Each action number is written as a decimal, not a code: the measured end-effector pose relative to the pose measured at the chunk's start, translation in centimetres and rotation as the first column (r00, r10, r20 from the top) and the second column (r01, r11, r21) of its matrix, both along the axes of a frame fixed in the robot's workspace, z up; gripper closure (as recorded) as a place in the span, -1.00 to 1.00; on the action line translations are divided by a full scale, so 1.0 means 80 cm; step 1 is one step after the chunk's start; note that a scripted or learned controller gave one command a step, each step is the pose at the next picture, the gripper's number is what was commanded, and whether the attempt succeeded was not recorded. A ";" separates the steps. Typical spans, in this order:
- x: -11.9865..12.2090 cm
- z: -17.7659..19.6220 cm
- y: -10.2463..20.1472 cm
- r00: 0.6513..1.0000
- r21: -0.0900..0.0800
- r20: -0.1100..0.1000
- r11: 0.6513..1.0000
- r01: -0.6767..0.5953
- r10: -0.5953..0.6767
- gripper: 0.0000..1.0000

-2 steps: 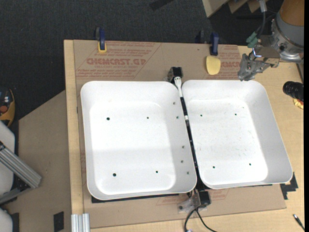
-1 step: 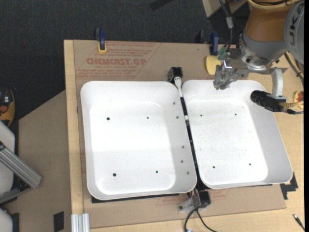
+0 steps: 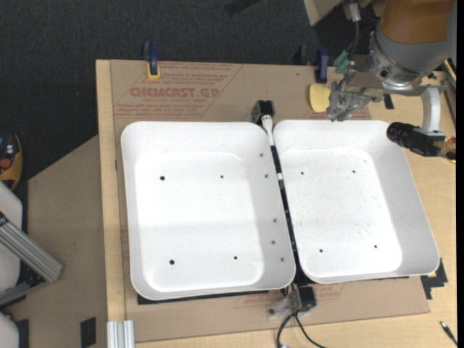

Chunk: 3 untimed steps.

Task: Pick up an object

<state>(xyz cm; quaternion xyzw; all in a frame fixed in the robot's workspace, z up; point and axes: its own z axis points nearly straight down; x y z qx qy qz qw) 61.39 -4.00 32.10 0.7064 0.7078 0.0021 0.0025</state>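
Gripper (image 3: 341, 111): above far rim of right bin (image 3: 406, 194), finger state cannot be determined | Object: yellow piece (image 3: 317, 96) on board beyond bins, just left of gripper | Judgement: positioned for approach.

This is looking like a robotics lab or test workshop. Two white bins (image 3: 196, 140) are sitting side by side on a cardboard-covered worktop (image 3: 188, 85) fixed with clamps (image 3: 151, 58), while cables (image 3: 290, 328) and an aluminium profile (image 3: 29, 249) are lying around the dark floor.
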 end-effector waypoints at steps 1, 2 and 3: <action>-0.019 0.023 0.002 1.000 0.000 -0.002 1.000 0.001 -0.001 1.00; 0.001 -0.042 0.181 1.000 0.006 -0.013 1.000 -0.013 0.013 1.00; -0.021 -0.009 0.183 1.000 0.001 -0.004 1.000 0.000 0.000 1.00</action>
